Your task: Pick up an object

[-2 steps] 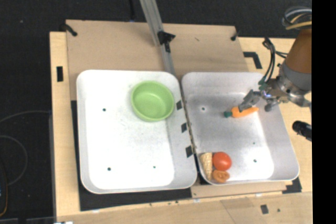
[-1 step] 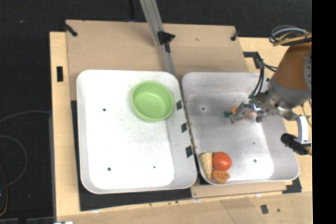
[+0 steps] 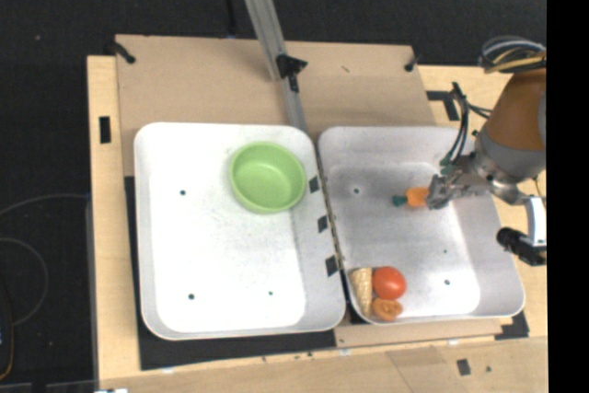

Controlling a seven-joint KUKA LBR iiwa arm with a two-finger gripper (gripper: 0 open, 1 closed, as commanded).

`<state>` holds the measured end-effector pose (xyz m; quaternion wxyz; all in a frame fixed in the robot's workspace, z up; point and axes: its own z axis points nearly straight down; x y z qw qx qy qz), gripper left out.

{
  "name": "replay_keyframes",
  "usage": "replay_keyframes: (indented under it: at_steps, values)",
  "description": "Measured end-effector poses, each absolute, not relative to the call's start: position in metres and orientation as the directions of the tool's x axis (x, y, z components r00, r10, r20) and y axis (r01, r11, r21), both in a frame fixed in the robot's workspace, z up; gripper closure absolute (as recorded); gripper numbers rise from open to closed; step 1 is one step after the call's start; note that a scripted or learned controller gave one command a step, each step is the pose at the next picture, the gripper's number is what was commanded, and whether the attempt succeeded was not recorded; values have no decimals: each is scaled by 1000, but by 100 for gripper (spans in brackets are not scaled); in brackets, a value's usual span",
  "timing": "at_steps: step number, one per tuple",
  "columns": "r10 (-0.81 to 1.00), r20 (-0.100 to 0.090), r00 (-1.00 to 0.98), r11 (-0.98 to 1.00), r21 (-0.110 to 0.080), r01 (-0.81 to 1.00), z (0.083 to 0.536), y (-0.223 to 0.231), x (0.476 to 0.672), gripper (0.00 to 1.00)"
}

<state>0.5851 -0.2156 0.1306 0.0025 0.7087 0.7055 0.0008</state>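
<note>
Two white bins (image 3: 166, 225), one green bowl (image 3: 268, 178)

camera: one, fixed above bench (image 3: 386, 78) | faces down, slanted | range: far, both white bins (image 3: 166, 225) framed

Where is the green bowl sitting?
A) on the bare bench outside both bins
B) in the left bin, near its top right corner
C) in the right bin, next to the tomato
B: the green bowl rests inside the left bin, up near its top right corner.
</note>
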Motion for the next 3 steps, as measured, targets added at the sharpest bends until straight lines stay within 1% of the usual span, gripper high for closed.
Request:
replay_keyframes:
  at_steps: [1, 2, 3]
  values:
    - [1000, -2, -3, 3, 6, 1000, 175, -214, 588, 100]
    - [1000, -2, -3, 3, 7, 1000, 223, -212, 597, 100]
    - [1000, -1, -5, 5, 4, 1000, 237, -213, 597, 100]
